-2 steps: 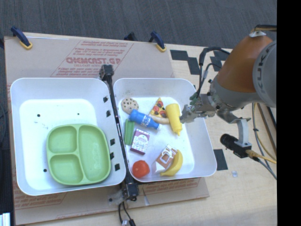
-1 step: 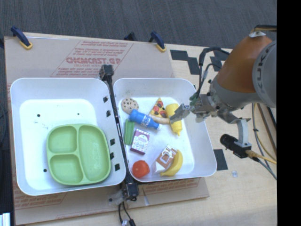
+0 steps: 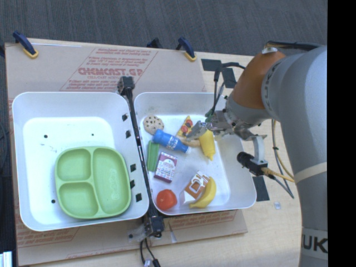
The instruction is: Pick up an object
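Observation:
My gripper (image 3: 212, 125) hangs low over the upper middle of the right bin (image 3: 240, 178), on the grey arm that comes in from the right. Just below and touching it in the view is a yellow oblong object (image 3: 207, 144). Whether it is gripped cannot be told. To the gripper's left lie a small red-and-yellow toy (image 3: 186, 128) and a blue bottle (image 3: 169, 141). A cookie (image 3: 152, 123) rests further left. Toward the front are a green stick (image 3: 152, 155), a small purple-and-white box (image 3: 166, 167), a red tomato (image 3: 166, 199), an orange-and-white packet (image 3: 196, 186) and a banana (image 3: 207, 194).
The left bin (image 3: 33, 121) holds a green divided plate (image 3: 92, 182). A black clamp (image 3: 126, 84) sits at the rear of the wall between the bins. Cardboard with red print (image 3: 111, 68) lies under both bins. Cables and a black fitting (image 3: 251, 163) hang by the right bin's right wall.

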Available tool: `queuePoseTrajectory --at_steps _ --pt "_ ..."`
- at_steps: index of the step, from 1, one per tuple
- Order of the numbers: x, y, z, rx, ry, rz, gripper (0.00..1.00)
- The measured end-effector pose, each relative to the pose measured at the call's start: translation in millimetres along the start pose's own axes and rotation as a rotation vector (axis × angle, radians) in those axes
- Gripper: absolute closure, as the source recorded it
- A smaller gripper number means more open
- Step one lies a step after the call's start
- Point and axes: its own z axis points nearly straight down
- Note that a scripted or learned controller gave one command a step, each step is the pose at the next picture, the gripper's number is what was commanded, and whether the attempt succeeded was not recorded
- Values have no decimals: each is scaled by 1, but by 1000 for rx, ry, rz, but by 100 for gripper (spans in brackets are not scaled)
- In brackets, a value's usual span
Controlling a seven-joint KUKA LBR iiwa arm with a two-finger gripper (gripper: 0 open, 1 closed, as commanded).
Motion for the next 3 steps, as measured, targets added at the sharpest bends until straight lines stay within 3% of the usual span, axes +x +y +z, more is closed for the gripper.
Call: queuePoseTrajectory --at_steps 1,2,3 --pt "0 1 -11 -2 -1 -4 100" --pt "70 5 -106 -4 0 0 100" --pt "70 5 -116 -3 1 -4 100"
